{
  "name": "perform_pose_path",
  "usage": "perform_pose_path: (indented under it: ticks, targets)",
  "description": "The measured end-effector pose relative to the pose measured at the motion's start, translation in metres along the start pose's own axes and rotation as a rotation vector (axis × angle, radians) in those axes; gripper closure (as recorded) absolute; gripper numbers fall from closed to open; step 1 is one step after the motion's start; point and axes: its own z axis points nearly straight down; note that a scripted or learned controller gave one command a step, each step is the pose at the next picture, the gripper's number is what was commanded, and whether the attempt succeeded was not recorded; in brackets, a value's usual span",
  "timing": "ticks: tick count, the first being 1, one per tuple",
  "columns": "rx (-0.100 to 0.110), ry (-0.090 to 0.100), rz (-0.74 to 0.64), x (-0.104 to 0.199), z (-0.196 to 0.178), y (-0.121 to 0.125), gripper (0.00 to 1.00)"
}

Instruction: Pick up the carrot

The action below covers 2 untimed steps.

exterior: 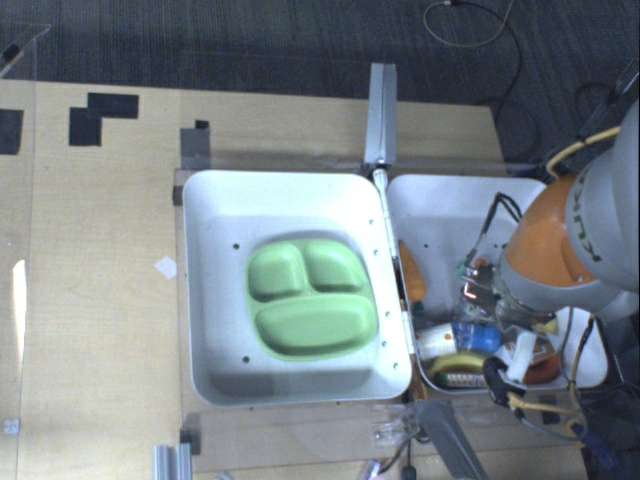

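**Caller:** Operator, your arm (600, 228) is in from the right of the view. Its orange band (545, 243) sits over the right bin (440, 203), and your gripper (478, 298) hangs low over that bin's near half.

**Spotter:** Is it released or clenched?

**Caller:** I can't tell. The wrist and its wiring cover the business end from up here.

**Spotter:** Then where's your carrot, operator?

**Caller:** Your carrot (411, 278) is out to the view-left of the gripper, clearly apart from it. It lies lengthwise, close along the bin wall shared with the left bin (215, 268). It's an orange sliver at about the same height in the view as the gripper.

**Spotter:** And it's crowded on the near side of your gripper.

**Caller:** It is. Just beneath the gripper, toward the near wall, there's a white-and-blue object (468, 339). It's very close, though I can't tell whether they touch. Nearer than that, hard against the near wall, lies a yellow banana (455, 364). Off to the gripper's near right is a brown-red thing (543, 370), partly hidden by the robot's own hardware.

**Spotter:** What's beyond the carrot?

**Caller:** Well away from the gripper, past the carrot and that shared wall, a green plate (312, 298) lies flat in the middle of the left bin. You can see it has three compartments, two small ones at the far side and one long one at the near side. Both bins sit side by side on the pale wooden counter (90, 298).
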Motion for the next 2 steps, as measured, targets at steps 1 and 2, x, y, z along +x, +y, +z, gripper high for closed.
perform_pose_path:
  ticks: [1, 2]
  targets:
    - [-0.002, 0.001, -0.004, 0.0016, -0.0086, 0.0023, 1.00]
    - [0.009, 0.004, 0.247, -0.0046, 0.0002, 0.0043, 1.00]
